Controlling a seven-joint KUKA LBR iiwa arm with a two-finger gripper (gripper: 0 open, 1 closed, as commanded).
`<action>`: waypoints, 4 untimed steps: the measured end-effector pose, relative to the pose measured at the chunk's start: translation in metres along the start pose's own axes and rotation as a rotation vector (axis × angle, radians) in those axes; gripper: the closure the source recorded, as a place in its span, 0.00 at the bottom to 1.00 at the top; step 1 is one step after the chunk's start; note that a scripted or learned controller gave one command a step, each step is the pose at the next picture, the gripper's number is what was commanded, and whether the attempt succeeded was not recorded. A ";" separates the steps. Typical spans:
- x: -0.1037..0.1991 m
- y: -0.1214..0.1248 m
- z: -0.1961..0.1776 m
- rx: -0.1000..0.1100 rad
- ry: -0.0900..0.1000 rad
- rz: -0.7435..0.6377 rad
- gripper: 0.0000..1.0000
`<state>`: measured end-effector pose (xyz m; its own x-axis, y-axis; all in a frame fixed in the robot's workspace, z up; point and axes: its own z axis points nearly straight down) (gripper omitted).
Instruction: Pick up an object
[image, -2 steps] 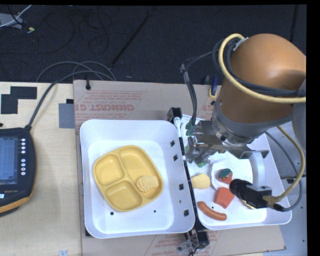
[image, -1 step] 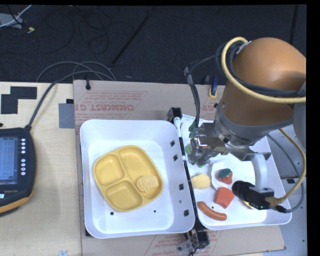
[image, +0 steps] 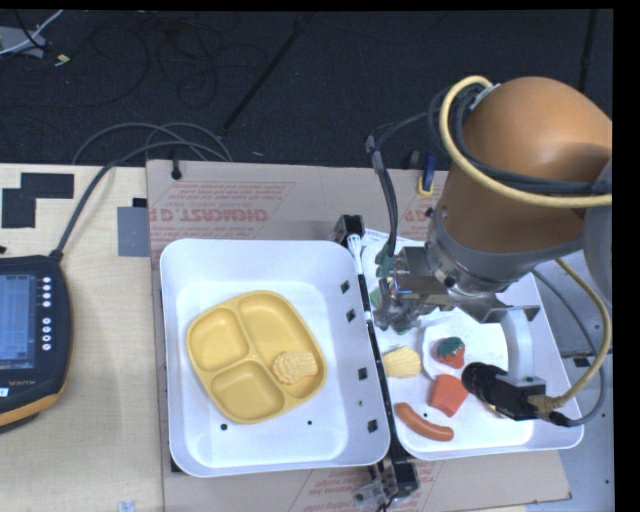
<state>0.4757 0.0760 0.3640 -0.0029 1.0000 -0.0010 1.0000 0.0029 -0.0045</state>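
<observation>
Nearest the camera in the right bin (image: 560, 440) lie a sausage (image: 424, 422), an orange block (image: 449, 394), a yellow piece (image: 402, 362) and a red-and-green toy (image: 447, 351). Just beyond them the gripper (image: 398, 305) hangs low; whether it is spread I cannot tell. This looks like the reach; next it must settle over one item.

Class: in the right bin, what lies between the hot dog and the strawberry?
In the camera view, an orange block lies between the hot dog and the strawberry.
</observation>
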 end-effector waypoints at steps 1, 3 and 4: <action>-0.009 0.000 0.015 0.001 0.000 0.003 1.00; 0.002 0.005 -0.037 -0.005 0.001 0.001 1.00; 0.002 0.005 -0.044 0.002 -0.001 -0.003 1.00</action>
<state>0.4808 0.0782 0.4081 -0.0061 1.0000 -0.0018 1.0000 0.0061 -0.0067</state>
